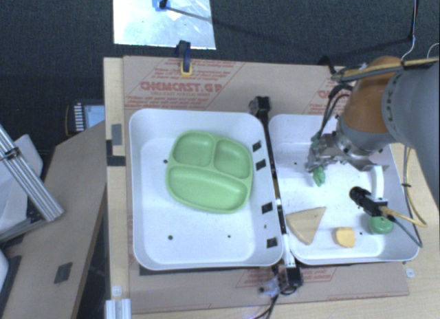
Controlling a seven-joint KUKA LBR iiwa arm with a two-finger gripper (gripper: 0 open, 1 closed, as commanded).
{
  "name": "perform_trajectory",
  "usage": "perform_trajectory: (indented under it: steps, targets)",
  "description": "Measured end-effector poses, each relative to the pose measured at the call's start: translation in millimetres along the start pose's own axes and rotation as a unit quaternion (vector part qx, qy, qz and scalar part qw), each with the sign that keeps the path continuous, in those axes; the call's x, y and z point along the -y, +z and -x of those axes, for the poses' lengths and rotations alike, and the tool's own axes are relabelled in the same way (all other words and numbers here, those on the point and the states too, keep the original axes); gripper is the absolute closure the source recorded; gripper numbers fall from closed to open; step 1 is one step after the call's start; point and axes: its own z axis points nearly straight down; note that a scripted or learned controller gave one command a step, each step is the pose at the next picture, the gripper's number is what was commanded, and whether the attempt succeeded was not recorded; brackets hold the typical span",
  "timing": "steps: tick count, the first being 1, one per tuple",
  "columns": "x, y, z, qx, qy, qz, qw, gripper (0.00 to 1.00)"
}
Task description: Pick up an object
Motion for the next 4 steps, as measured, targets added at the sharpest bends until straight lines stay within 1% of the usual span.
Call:
perform_trajectory:
  steps: [1, 2, 3, 4]
  targets:
    - [0, -62, 5, 0.000, 0.000, 0.001, 1.0000, 1.00]
    - [6, -122, 9, 0.001, 0.000, 0.002, 1.0000, 1.00]
    - [5, -176, 9, 0.001, -0.001, 0.002, 1.0000, 1.00]
    - [22, -170, -38, 0.000, -0.003, -0.001, 1.0000, 1.00]
